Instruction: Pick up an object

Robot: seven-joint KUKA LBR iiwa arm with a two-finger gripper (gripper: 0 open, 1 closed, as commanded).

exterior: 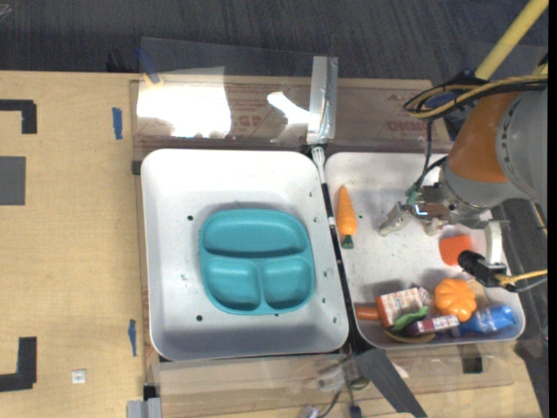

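The gripper point(396, 218) hovers open and empty; it should drop squarely over the carrot point(346, 212) before closing.

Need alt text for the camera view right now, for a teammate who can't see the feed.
The grey arm's gripper hovers low over bare floor in the right bin, holding nothing visible. A toy carrot lies by that bin's left wall, and a pile with a small pumpkin and a carton sits along its near edge. The left bin holds a teal divided plate.

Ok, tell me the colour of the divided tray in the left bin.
Teal, plain, with no pattern. The divided tray shows best in the camera view.
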